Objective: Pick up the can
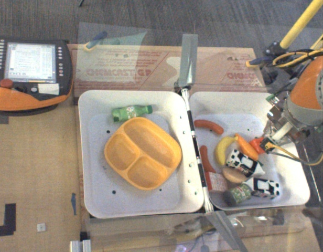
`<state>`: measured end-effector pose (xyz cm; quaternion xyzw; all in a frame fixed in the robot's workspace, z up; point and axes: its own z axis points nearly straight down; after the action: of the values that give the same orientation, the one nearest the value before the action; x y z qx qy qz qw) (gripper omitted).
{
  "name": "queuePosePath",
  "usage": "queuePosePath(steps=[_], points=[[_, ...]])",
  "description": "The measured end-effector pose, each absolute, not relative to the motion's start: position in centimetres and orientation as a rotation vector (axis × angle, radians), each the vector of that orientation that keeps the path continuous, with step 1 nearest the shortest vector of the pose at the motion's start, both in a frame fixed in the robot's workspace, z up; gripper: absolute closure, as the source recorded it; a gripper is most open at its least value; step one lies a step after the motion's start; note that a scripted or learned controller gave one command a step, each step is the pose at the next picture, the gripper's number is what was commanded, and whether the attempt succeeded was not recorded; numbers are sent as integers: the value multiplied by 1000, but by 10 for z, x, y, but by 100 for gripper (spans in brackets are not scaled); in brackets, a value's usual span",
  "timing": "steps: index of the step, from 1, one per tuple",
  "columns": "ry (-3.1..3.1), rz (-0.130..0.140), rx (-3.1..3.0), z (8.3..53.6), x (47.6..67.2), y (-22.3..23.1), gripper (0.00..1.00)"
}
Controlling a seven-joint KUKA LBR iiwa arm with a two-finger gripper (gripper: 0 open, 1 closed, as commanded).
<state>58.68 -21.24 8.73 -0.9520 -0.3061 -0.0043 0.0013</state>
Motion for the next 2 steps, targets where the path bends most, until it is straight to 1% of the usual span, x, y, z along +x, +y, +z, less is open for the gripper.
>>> queuePosePath(steps=[1, 2], points=[[-854, -5, -3010, 86, 624, -215, 100], [-979, 2, -2972, 93, 561, -217, 100]])
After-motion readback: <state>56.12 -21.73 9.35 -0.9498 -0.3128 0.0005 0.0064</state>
